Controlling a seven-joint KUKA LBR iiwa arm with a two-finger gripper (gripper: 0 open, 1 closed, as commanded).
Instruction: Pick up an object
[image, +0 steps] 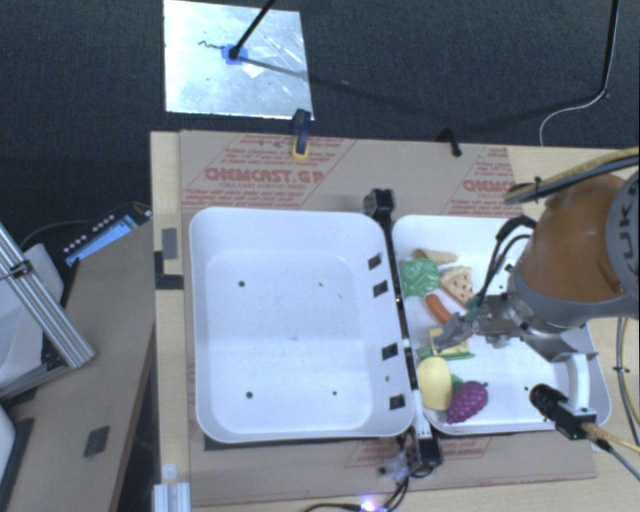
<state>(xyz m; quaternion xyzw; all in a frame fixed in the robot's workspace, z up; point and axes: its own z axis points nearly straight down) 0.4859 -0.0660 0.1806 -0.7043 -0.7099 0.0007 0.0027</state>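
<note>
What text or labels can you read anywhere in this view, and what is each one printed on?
"CHEMCAST GP": red print on the brown protective sheet under the bins, left of the yellow clamp.
The same red print repeats at the sheet's upper right and along its front edge, too slanted or hidden to read fully.
Partial dark letters on the arm's grey housing at the right edge: cut off, not readable.

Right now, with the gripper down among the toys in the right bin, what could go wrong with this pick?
Crowding: the gripper sits low among the carrot, pear and a yellow-green piece, so it may nudge or catch the wrong one.

Wall: these toys lie near the right bin's left wall, which could block a finger.

Rolling: the rounded pear and grapes may slip away if bumped.
</note>
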